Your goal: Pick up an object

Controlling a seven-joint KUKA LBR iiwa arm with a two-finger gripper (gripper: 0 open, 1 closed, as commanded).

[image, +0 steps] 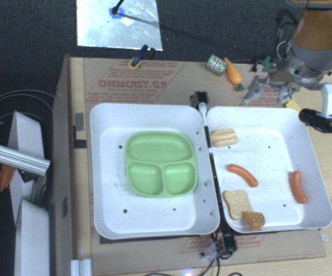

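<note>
Near edge: brown crusty bread chunk (254,219) down at the front lip of the right bin (318,180), touching the toast slice (236,202) just behind it.
Toast slice: pale, flat, tucked against the divider side of the right bin.
Middle of right bin: orange-red sausage (243,175) lying on a slant, well apart from everything else.
Right side of right bin: second sausage (298,187), lying nearly lengthwise front to back, close to the outer wall.
Back left corner of right bin: hot dog bun (223,137), tan, lying crosswise just beside the divider.
Left bin: white bin (105,154) bearing a green compartment plate (161,163), one wide section at the back and two smaller ones at the front.
Arm: grey with the orange band, up in the top right corner, above the back rim of the right bin.
Gripper (267,89): hovering over the cardboard just behind the right bin's back edge, nothing seen between the fingers; spread or pressed together, cannot tell from this angle.
Pickable items: all resting in the right bin, none lifted.
Behind the bins: toy carrot (233,72) and a small green can (216,64) side by side on the cardboard sheet (131,85).
Far back: shiny metal sheet (119,15) on the dark floor.
Left edge: black cables (16,105) and a silver bar (15,157).
</note>
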